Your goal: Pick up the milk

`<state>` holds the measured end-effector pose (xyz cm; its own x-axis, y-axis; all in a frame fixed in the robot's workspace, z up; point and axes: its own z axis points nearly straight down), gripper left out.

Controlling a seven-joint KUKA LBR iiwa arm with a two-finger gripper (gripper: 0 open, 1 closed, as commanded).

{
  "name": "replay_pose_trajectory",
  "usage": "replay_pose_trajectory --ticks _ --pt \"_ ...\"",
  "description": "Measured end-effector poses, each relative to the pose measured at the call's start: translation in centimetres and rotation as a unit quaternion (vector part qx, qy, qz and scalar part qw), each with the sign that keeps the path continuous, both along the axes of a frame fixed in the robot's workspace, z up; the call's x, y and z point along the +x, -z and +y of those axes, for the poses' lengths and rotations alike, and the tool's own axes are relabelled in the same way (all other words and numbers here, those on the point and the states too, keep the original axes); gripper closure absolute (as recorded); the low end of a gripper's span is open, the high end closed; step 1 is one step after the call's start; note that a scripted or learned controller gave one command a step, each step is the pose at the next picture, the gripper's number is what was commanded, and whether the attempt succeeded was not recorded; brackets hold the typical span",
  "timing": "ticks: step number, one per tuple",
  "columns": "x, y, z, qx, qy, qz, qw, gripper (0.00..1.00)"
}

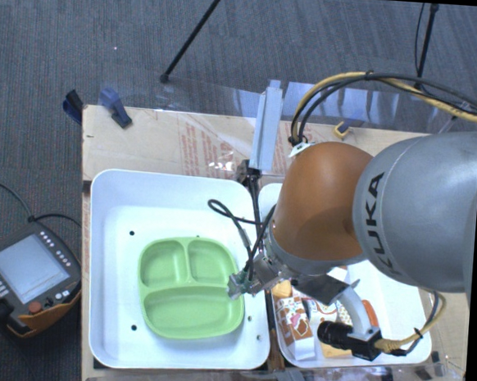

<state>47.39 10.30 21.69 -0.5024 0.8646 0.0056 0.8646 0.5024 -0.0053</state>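
Arm (385, 205): grey w/ orange band, enters from view R, hangs over the seam between both bins and covers most of the R bin.

Surface (168, 143): lined w/ brown cardboard, carries two shallow white bins side by side.

L bin (115, 192): holds one item only, see plate.

R bin (406, 310): mostly hidden under arm; front strip and R part of floor visible.

Plate (189, 301): light green, three compartments, flat on L bin floor, approx. ctr, nearer the front wall.

Teach pendant (24, 280): off the surface, on carpet at view L, screen up, cable attached.

Milk carton (292, 320): in R bin, front-L corner, close to wall shared w/ L bin; white/orange print, upper part hidden by arm. Not in the hand.

Hand (245, 283): low over R edge of plate, on the L bin side, apart from the milk carton. Open/closed state: cannot tell. Nothing seen gripped.

Orange item (369, 311): small, in R bin, R of carton, partly covered; type not identifiable.
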Motion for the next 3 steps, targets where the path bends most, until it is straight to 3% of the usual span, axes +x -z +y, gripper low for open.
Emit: replay_pose_trajectory --ticks 3 --pt "0.3 -2.3 -0.8 -0.0030 0.010 0.007 0.9999 1.00"
